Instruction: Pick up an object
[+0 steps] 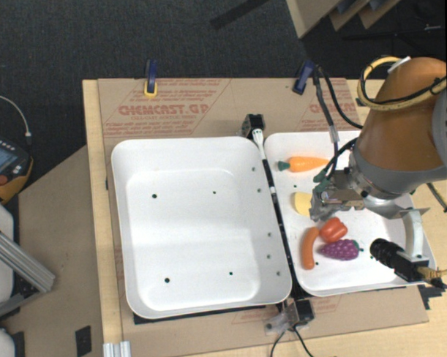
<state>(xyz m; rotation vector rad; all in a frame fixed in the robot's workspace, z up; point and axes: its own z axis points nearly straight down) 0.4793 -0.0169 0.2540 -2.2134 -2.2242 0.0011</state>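
The right bin [315,278] holds several toy foods. An orange carrot [305,163] lies near its back. A pale yellow piece [303,203] sits at mid-left. A red pepper [333,229], a purple grape bunch [340,250] and an orange sausage [308,248] cluster toward the front. My gripper [325,205] hangs low over the bin, just right of the yellow piece and directly behind the red pepper. Nothing shows between its fingers.
The left bin [196,226] lies beside the right one, with a black clip [252,125] at the back of the seam between them. Both bins rest on a cardboard sheet [184,102]. The arm's orange band [403,116] overhangs the right bin's back right.
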